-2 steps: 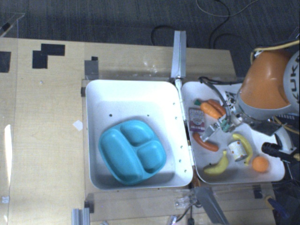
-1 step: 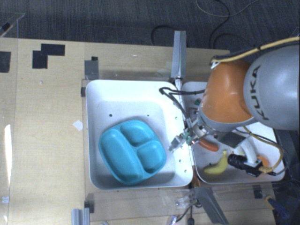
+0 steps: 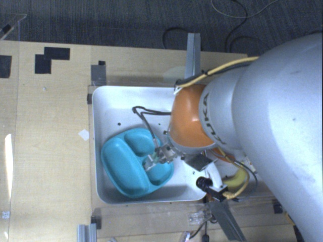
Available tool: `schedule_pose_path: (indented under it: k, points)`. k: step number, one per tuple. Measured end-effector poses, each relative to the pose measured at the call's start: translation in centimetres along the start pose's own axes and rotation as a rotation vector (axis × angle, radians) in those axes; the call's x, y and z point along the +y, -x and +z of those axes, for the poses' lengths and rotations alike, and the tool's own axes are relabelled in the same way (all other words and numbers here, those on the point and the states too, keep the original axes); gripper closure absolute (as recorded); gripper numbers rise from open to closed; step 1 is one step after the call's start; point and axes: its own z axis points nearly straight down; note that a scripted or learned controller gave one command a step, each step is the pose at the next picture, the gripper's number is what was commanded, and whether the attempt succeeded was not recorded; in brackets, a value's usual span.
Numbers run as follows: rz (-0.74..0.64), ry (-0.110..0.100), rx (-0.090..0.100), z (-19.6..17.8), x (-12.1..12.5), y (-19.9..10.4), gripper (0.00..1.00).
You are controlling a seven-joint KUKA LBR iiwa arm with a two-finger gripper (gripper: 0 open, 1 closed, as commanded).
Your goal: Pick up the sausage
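1. Arm [image 3: 282, 135], grey: sitting closest to the camera, reaching in from the right and covering the right side of the bench.
2. Orange band [image 3: 189, 120]: showing just above the wrist, hanging over the right half of the white bin. A yellow hose [image 3: 227, 64] is running along the top of the arm toward the band, and a thin black cable [image 3: 144, 116] is looping out to the band's left, over the bin floor.
3. Gripper [image 3: 157, 158]: pointing down and to the left from the wrist, sitting over the right edge of the blue object, touching it or just above it; which one cannot be told. How far it is open cannot be told, and nothing is visibly being held.
4. Blue object [image 3: 128, 165], teal and rounded with a raised lobe on top: lying in the near left part of the white bin.
5. White bin [image 3: 121, 110]: resting on the bench, its far half showing bare floor.
6. Sausage: its place cannot be told; the arm is hiding much of the bench.
7. Bench [image 3: 50, 160], pale wood: lying to the left of the bin, carrying black marks [image 3: 50, 57] toward its far edge.
8. Metal post [image 3: 193, 54]: standing upright behind the bin's far rim.
9. Dark carpet [image 3: 101, 14]: lying beyond the bench, with thin cables [image 3: 232, 6] trailing across it.
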Motion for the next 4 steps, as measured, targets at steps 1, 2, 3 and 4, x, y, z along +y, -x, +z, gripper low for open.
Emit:
schedule_pose_path:
  k: [1, 2, 3, 4]
  points:
    - [-0.076, -0.009, 0.007, -9.5, -4.7, 5.7, 0.00]
    - [-0.031, -0.010, 0.006, -9.4, -7.7, 11.3, 0.00]
    - [-0.051, -0.010, 0.006, -9.4, -7.1, 10.0, 0.00]
    - [-0.066, -0.010, 0.005, -9.4, -6.9, 14.4, 0.00]
